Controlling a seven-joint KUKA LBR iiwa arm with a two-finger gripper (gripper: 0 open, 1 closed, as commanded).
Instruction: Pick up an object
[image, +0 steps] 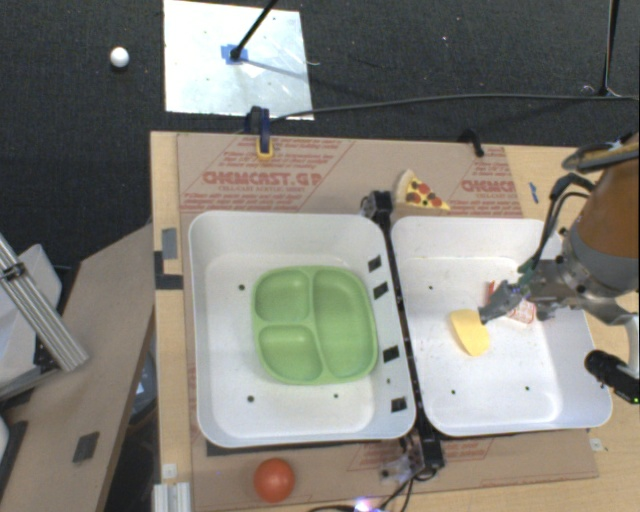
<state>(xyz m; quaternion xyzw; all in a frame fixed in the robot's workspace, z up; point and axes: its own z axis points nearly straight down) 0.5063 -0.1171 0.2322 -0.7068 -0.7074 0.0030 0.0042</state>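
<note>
While your gripper hangs over the right bin beside a yellow piece, finger spread unreadable, a green divided tray fills the left bin on the cardboard-covered bench.

The arm ran off the right edge, so most of it was cut off. The tool was too small and blurry to read up close. It covered part of some reddish thing I couldn't identify. An orange ball on the surface sat almost at the bottom edge.
</note>
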